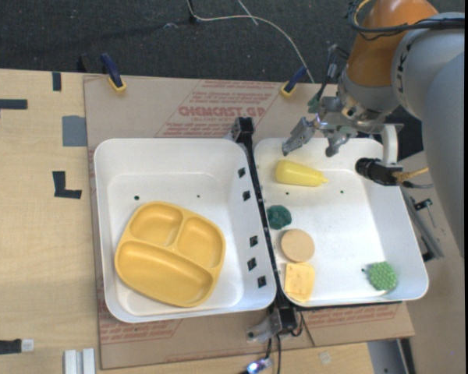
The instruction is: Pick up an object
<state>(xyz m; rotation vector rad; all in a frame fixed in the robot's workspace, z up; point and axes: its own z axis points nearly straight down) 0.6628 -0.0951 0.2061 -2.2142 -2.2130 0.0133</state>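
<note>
Claw [318, 136] spread open, empty, poised just above the yellow corn cob [300, 174]. Looks light, smooth, maybe slippery; grip across its thick middle.

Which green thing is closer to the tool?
The dark green one beside the bins' divider sits closer to the tool; the light green bumpy one lies in the far corner.
</note>
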